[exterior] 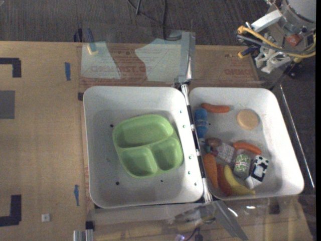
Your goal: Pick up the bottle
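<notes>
A single fixed camera is looking down from above the desk point(40, 134) at a slant, facing toward the dark floor showing along the top edge. It is sitting far enough back to be taking in both white bins whole: the left bin point(100, 185) is lying near the middle of the frame and the right bin point(286, 149) toward the right side. The arm point(296, 4) is coming in at the upper right corner, partly cropped by the frame.
</notes>
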Controlling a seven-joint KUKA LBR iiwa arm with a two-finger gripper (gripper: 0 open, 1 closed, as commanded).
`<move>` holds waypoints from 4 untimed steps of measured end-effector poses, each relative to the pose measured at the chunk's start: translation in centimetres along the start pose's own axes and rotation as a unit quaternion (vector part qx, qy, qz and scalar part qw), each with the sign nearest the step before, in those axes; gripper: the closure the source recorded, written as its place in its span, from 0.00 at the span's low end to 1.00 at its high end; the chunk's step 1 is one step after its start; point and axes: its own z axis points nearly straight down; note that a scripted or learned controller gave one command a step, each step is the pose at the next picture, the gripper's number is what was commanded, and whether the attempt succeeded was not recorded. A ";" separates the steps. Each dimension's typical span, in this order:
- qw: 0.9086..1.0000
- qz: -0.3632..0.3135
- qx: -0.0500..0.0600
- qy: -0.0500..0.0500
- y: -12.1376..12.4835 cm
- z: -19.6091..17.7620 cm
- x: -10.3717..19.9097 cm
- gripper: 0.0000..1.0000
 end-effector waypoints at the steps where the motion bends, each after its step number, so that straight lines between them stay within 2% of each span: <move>1: 1.000 -0.024 -0.001 0.000 8.0 1.1 -5.4 1.00; 2: 0.995 0.104 -0.002 0.002 5.3 -1.8 -3.9 1.00; 3: 0.998 0.061 -0.003 0.002 4.5 -4.2 -3.3 1.00; 4: 0.991 0.133 -0.001 0.002 2.6 -0.5 -1.2 1.00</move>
